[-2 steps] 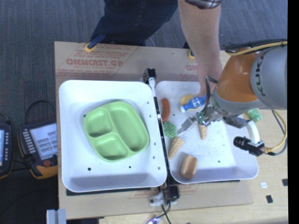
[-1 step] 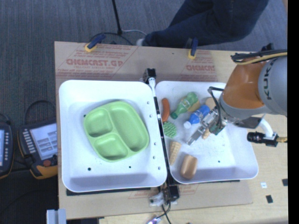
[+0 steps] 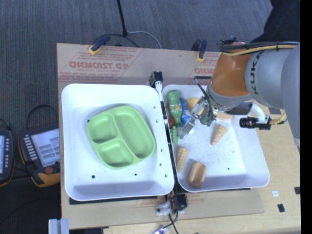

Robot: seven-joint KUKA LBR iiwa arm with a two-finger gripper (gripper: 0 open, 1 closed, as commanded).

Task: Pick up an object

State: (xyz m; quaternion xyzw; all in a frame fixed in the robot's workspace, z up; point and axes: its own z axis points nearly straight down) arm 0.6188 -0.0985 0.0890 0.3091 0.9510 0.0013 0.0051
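Note:
My gripper (image 3: 196,122) hangs low in the right bin (image 3: 243,172), near its upper left part, with the fingers spread open. Nothing shows between them. One fingertip (image 3: 185,129) lies just below a blue-capped item (image 3: 185,113) and beside a green bottle (image 3: 173,104) that rests along the bin's left wall. A yellow piece (image 3: 194,102) sits just above the gripper. An ice-cream cone (image 3: 218,133) lies to its right, apart from it.
A waffle cone (image 3: 181,157) and a brown rounded object (image 3: 196,173) lie at the right bin's front left. The left bin (image 3: 78,179) holds a green divided plate (image 3: 122,135). The grey arm with its orange band (image 3: 229,74) covers the right bin's upper right.

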